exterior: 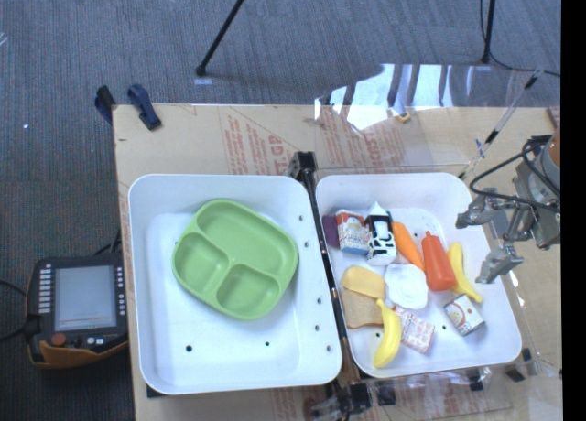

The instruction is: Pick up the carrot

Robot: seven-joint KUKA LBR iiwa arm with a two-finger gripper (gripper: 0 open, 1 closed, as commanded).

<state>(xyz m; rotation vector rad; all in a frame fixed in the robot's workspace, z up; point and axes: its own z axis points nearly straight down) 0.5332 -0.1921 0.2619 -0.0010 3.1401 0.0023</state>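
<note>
The end effector is a pale grey metal assembly with two slim fingers splayed from a boxy wrist, dark cables looping over its top, and an orange-tinged rim behind.

Carrot looks smooth matt plastic; green plate glossy plastic; bins smooth white plastic; bench matt cardboard w/ print.

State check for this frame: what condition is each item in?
carrot: lying in right bin, ungrasped
tool: over right bin's right rim, holding nothing
green plate: upright in left bin
orange bottle: lying flat
banana: lying flat
can: on its side
</note>
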